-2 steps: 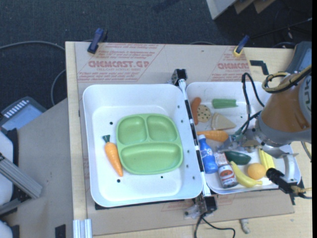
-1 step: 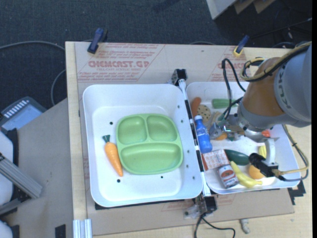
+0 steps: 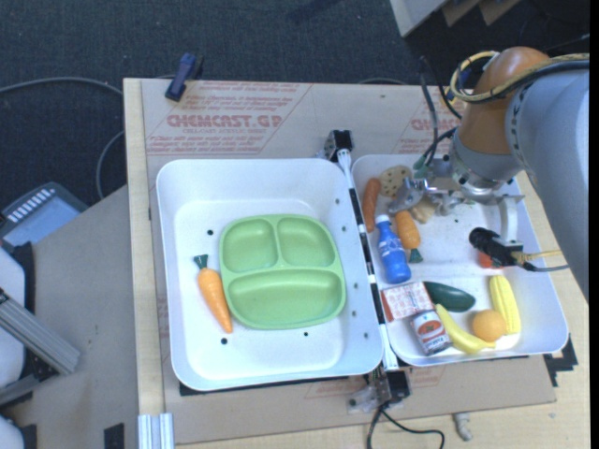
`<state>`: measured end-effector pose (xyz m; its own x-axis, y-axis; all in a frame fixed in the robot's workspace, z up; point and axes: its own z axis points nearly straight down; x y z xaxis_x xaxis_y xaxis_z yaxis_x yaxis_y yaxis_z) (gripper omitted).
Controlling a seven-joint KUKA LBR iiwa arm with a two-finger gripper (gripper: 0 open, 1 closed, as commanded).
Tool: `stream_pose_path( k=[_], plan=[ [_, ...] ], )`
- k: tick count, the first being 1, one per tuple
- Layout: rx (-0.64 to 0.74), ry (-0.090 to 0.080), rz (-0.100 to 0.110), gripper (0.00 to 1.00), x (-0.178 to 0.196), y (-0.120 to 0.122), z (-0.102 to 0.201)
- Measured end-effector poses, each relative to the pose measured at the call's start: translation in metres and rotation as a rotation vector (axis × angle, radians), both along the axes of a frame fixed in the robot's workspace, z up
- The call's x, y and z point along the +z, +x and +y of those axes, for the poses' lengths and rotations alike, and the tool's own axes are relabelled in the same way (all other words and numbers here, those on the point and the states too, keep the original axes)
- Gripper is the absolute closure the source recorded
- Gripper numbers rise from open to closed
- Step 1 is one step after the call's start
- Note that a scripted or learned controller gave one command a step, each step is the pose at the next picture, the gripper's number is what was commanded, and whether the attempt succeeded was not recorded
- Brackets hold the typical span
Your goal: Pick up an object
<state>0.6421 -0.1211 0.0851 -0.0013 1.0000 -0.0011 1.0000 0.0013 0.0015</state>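
Two white bins sit side by side on the bench. Over the right bin [image 3: 547, 330] the gripper [image 3: 423, 190] hangs low at the far end, just above a small orange carrot [image 3: 407, 229] and a brownish cookie-like piece [image 3: 394, 177] — whether it grips anything, I cannot tell. Nearby lie a blue bottle [image 3: 393, 256], a dark green vegetable [image 3: 452, 296], a banana [image 3: 459, 333], an orange [image 3: 488, 325] and a small can [image 3: 430, 332]. The left bin [image 3: 178, 204] holds a green divided plate [image 3: 280, 271] with a larger carrot [image 3: 214, 293] beside it.
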Motion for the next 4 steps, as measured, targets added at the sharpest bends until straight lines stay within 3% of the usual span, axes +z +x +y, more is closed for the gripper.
stream_pose_path(
  k=[1, 2, 3, 4],
  plan=[
    [0.001, 0.002, -0.001, 0.0, 0.101, -0.036, 0.088],
    [-0.002, 0.0, 0.001, 0.0, 0.1, -0.039, 0.047],
    [-0.002, 0.0, 0.0, 0.0, 0.019, -0.045, 0.019],
    [-0.002, -0.001, -0.002, 1.0, 0.029, -0.045, 0.019]
  ],
)
